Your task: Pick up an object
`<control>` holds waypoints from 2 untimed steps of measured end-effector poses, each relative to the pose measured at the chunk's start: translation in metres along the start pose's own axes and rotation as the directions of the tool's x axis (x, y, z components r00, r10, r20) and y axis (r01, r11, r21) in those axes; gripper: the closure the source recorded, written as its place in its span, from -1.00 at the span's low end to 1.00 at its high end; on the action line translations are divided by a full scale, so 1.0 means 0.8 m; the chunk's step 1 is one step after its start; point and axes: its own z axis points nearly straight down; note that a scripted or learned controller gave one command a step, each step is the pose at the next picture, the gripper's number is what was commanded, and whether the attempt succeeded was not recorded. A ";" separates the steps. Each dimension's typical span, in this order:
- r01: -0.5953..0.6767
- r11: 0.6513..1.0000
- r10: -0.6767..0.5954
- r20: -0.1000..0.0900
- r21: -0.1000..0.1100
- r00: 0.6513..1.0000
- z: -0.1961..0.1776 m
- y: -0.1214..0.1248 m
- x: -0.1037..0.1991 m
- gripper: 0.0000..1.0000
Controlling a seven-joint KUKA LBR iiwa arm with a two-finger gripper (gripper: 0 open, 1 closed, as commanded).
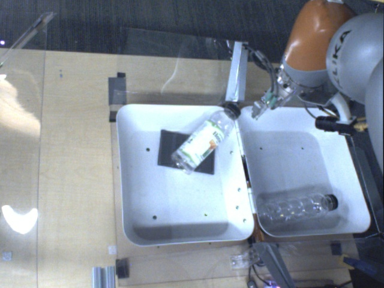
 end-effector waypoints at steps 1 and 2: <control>0.000 1.000 0.000 0.000 0.001 1.000 0.000 0.000 0.000 -1.00; -0.117 0.993 0.117 -0.004 0.007 0.993 0.107 -0.072 -0.013 -1.00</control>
